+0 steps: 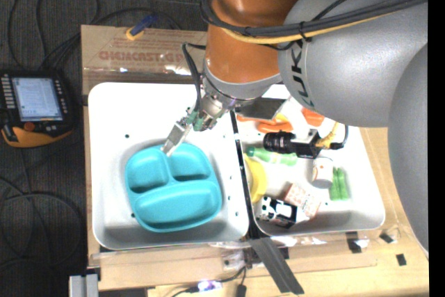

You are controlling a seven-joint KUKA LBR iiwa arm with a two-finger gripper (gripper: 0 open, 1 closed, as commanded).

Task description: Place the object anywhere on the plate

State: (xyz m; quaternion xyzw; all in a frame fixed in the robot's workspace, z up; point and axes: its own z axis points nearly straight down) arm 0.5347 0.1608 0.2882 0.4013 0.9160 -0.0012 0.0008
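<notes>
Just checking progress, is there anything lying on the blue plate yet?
No, the blue plate in the left bin shows bare compartments, with the gripper at its upper edge.

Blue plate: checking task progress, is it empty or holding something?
Empty. All three compartments of the blue plate show bare blue; the pincer hovers over its upper rim.

Grey arm (361, 45) reaches in from right (orange band at wrist), gripper (174, 139) angled down-left.

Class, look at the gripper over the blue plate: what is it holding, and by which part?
It cannot be told: the gripper sits at the blue plate's rim, too small to show any object.
</notes>
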